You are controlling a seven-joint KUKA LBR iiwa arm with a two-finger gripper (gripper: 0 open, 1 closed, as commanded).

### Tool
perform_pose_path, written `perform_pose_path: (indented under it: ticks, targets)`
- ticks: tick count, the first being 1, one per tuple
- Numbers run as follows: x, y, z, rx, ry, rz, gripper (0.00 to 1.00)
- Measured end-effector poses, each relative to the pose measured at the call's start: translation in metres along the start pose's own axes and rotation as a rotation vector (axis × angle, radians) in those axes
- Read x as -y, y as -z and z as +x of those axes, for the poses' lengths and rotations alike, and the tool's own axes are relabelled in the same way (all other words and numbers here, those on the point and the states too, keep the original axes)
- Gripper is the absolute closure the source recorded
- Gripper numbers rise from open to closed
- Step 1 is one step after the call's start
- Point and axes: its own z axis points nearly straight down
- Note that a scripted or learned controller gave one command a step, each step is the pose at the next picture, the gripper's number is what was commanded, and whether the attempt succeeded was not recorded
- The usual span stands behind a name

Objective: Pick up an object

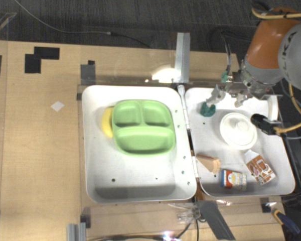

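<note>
The gripper (227,97) is being held over the far part of the right bin (286,177), with its two fingers spread apart and nothing seen between them. One fingertip (215,95) is being shown just above a small teal object (207,109), which is lying near the bin's far left corner; whether the finger is touching it cannot be told. The other fingertip (239,101) is being shown just beyond a round white bowl (237,129), which is sitting in the middle of the same bin. The orange band of the arm (267,44) is being seen above the wrist, at the upper right.

Nearer the front of the right bin, a tan wedge-shaped piece (208,162) is lying against the left wall, with a small can (233,178) on its side just beside it. A brown and white packet (260,168) is lying to the right of the can, near it but apart.

In the left bin (135,185), a green divided plate (142,126) is being seen in the far half, and a yellow object (107,122) is partly hidden under its left edge. Both bins are being borne side by side on the wooden bench (35,149).
</note>
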Motion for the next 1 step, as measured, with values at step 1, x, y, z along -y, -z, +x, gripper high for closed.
perform_pose_path:
  ticks: [1]
  targets:
    - [-0.0213, -0.1044, 0.0006, 0.001, -0.047, -0.003, 0.0]
